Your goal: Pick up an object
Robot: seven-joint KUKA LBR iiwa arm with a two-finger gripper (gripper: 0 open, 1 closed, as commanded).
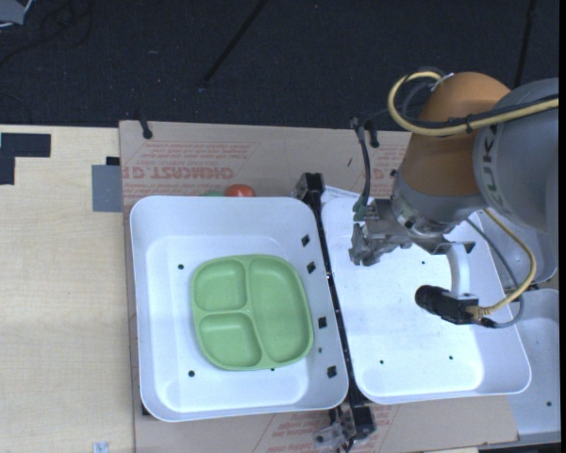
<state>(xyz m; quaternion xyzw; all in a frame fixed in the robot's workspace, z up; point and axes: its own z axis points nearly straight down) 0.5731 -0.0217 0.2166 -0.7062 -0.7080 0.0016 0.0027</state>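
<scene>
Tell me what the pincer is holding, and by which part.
Nothing, as far as the view tells. The pincer hangs over the right bin, and the green plate lies apart in the left bin.

We see a pale wooden benchtop [47, 300], a brown printed cardboard sheet [264, 159] lying on it, and dark floor [123, 55] beyond.

The green divided plate [253, 311] took up the middle of the left bin [160, 253], leaving only a band of bare floor along its walls. The right bin [424, 371] offered open floor across its near half. The gripper [366, 251] and arm [453, 149] hung over its far side. A black rail [323, 272] ran between the bins.
</scene>
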